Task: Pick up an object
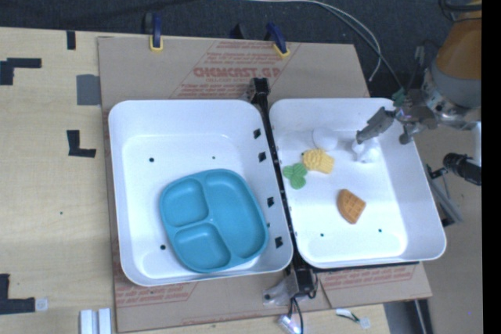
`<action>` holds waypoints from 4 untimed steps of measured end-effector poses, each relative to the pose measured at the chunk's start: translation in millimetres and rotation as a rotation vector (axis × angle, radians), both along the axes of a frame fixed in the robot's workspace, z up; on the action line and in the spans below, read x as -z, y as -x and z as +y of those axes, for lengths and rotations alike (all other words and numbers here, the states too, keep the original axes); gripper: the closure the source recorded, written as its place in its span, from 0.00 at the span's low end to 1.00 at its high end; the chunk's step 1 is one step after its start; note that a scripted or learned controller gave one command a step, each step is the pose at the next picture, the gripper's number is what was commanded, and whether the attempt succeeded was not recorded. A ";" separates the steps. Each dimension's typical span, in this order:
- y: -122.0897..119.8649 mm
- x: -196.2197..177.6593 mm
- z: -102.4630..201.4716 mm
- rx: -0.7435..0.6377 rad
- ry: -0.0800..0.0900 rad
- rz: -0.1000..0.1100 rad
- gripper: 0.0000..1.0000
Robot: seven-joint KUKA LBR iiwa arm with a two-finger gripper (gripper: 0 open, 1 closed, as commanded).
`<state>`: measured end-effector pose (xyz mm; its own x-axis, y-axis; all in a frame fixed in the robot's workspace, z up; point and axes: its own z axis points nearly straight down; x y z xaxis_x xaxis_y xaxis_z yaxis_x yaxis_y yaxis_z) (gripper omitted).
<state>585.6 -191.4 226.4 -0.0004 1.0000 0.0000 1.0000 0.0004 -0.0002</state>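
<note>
right bin [407,192]: front floor open | obstacles: yellow toy [318,161], green toy [296,174], orange toy [351,206]

The left bin [125,129] holds a blue divided plate [212,220]. In the right bin [407,199] lie a yellow corn piece [318,161], a green piece [296,174] and an orange piece [351,206]. The claw [366,138] hangs over that bin's far side, near a white object [324,139].

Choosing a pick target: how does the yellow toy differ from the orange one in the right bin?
The yellow toy is paler and lies touching a green piece, near the bin divider; the orange toy is darker, lies alone, and is nearer the front. Both are small, lie on the white floor, and are untouched by the gripper.
</note>
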 end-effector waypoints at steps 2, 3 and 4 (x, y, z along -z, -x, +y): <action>-19.2 139.9 -9.8 0.001 0.001 -0.003 0.00; 22.5 140.0 -9.4 0.000 0.001 -0.003 0.00; 63.7 140.4 -16.2 0.001 0.001 -0.003 0.00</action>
